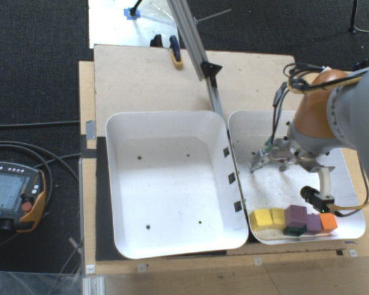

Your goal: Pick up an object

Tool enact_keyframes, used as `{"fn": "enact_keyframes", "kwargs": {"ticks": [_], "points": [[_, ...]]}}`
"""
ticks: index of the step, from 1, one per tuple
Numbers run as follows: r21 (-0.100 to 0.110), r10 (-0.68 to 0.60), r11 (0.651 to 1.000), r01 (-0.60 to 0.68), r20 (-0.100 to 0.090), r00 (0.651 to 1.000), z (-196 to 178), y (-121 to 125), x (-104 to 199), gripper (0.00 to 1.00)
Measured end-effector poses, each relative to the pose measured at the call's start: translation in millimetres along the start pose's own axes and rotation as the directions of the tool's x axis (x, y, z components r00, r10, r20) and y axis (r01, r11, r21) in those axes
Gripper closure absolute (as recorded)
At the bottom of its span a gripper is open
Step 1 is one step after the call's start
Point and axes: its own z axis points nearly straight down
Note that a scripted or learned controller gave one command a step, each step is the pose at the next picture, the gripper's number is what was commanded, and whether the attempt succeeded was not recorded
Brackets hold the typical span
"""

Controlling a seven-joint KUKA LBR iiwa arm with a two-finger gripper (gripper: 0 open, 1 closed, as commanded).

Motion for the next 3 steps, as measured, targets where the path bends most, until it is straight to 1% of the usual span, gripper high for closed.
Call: {"fn": "enact_keyframes", "kwargs": {"ticks": [1, 2, 3], "points": [[-0.006, -0.001, 1.000, 0.001, 0.003, 1.000, -15.0, 1.5, -2.6, 1.00], [-0.013, 0.005, 1.000, -0.005, 0.005, 1.000, -154.6, -14.9, -21.3, 1.00], [-0.005, 0.003, 1.000, -0.003, 0.003, 1.000, -149.8, -15.8, -19.9, 0.00]]}}
